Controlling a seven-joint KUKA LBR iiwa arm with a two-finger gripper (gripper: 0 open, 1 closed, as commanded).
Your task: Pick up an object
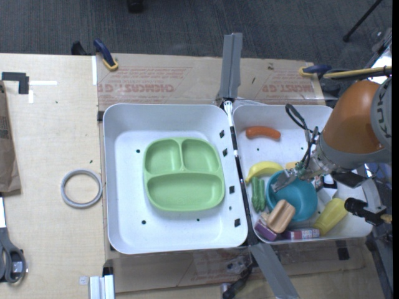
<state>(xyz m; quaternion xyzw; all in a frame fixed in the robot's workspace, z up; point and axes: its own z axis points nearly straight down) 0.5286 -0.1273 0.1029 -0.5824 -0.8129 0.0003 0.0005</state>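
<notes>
Camera view: we saw gripper (298, 174) low in right bin (278, 113), at upper rim of blue bowl (294, 199); could not tell its state. Banana (263, 169) lay just left of bowl, green pod (258, 194) below banana. Orange sausage (262, 132) sat well above bowl, near bin's far wall. Tan block (280, 215) leaned on bowl's lower left; yellow bottle (330, 215) at bowl's right. We noted green plate (184, 174) in left bin (118, 185), far left of bowl.
</notes>
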